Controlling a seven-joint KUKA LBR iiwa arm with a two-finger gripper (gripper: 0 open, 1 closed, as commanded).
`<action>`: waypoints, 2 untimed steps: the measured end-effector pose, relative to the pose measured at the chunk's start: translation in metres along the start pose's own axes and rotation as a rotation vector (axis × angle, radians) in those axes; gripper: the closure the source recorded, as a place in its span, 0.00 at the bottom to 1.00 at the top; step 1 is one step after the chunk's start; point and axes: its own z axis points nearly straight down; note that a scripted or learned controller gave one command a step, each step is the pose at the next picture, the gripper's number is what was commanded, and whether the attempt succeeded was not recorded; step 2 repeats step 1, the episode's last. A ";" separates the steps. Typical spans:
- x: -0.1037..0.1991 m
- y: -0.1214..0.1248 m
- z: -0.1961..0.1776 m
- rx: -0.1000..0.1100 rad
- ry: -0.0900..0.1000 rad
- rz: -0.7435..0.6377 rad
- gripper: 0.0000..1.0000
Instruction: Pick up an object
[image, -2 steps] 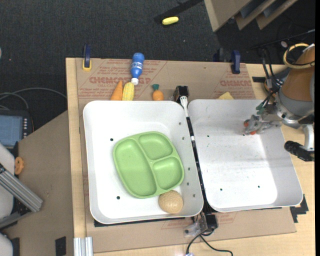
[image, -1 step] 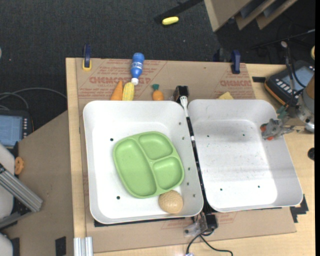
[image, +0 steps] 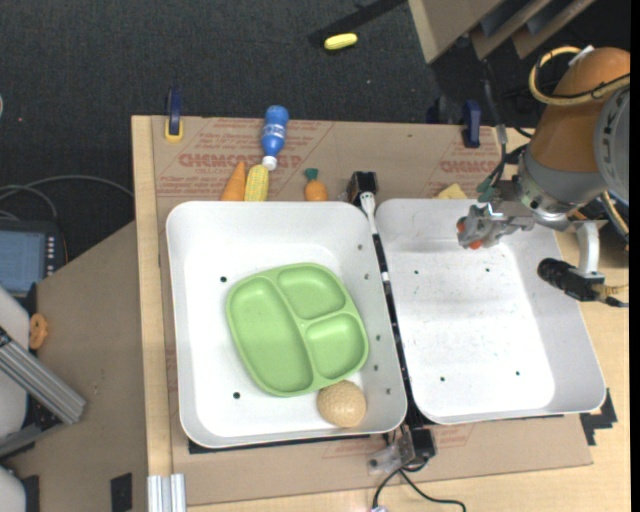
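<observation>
My gripper (image: 476, 230) hangs over the far part of the right bin (image: 500, 340), close to its back wall. A small red-orange object (image: 470, 233) shows between its fingers, and the gripper is shut on it. In the left bin (image: 200, 250) lies a green divided plate (image: 295, 328). A tan ball (image: 342, 404) rests against the plate's near edge.
Behind the bins, on the cardboard, lie a blue-and-white bottle (image: 273, 135), a corn cob (image: 257, 182), two toy carrots (image: 234, 183) (image: 315, 187) and a black item (image: 362, 185). A yellow piece (image: 452, 192) sits behind the right bin.
</observation>
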 end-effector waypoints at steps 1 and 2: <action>0.040 -0.028 -0.018 0.007 0.001 0.006 1.00; 0.040 -0.028 -0.018 0.007 0.001 0.006 1.00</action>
